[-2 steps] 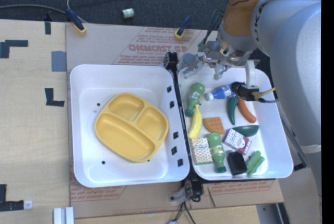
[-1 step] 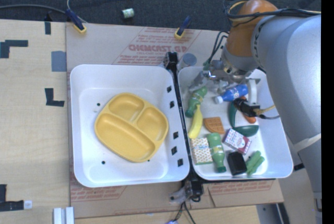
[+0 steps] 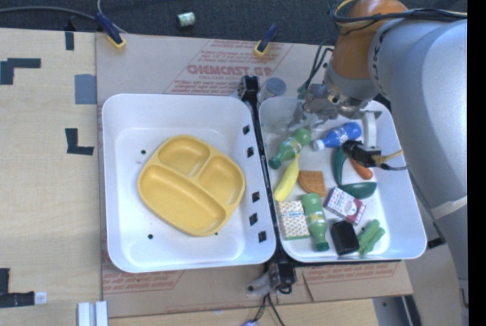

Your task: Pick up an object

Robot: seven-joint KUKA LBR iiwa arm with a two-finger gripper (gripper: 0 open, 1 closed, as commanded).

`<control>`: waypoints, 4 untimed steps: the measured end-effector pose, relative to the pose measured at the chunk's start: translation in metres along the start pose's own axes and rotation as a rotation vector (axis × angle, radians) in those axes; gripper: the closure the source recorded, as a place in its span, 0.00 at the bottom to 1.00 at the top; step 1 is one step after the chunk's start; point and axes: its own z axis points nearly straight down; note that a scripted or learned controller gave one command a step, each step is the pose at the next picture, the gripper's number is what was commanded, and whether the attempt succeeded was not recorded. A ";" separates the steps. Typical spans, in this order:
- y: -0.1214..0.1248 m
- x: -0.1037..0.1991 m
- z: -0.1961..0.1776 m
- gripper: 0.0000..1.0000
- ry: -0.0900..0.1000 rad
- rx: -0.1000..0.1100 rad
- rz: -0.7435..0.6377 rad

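hand (image 3: 310,113) over right bin (image 3: 395,237), grip state unclear | green bottle (image 3: 289,149) just below, long axis diagonal, cap upper-right

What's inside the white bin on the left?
The left bin holds one thing: a yellow divided plate lying flat, its three compartments bare. A few small dark specks dot the bin floor around it. Whatever lies beneath the plate is covered.
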 end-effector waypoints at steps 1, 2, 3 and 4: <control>-0.039 0.056 -0.108 1.00 0.003 -0.003 -0.001; -0.053 0.097 -0.140 1.00 0.004 -0.001 -0.001; -0.054 0.097 -0.139 0.00 0.003 -0.001 -0.001; -0.069 0.020 -0.072 0.00 0.002 0.000 0.002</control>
